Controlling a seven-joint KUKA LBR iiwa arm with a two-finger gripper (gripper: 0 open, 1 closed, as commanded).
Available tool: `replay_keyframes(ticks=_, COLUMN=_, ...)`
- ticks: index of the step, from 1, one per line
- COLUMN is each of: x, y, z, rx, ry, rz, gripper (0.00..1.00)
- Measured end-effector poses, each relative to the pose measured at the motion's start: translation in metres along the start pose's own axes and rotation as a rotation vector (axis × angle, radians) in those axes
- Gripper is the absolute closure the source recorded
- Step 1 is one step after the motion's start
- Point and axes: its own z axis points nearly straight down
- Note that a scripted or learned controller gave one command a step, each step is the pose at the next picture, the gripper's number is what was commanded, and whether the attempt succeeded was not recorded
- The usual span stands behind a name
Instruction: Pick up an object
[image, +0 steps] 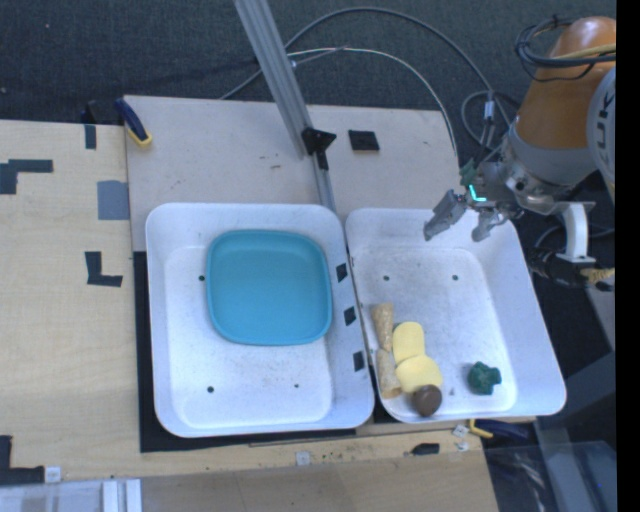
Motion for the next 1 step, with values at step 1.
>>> replay_keyframes(ticks=1, x=0.0000, y=0.0000, z=0.0001, rx=0.000, ry=0.000, rz=0.000, gripper=0.00)
